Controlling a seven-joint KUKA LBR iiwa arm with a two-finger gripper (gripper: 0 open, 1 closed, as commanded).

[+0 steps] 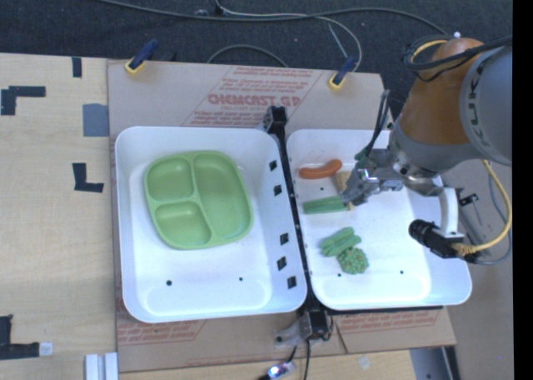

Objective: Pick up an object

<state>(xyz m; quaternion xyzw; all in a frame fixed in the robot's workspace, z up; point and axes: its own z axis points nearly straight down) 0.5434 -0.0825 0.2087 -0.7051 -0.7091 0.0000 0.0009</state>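
bare floor beside broccoli (353, 260), sausage (320, 171)

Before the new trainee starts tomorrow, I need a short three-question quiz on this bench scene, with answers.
1. True or false: the green tray lies in the left bin.
2. Which item lies nearest the gripper? A) sausage B) green stick C) broccoli
3. Fill in: the sausage lies in the ____ bin.

Key: 1 true; 2 B; 3 right.
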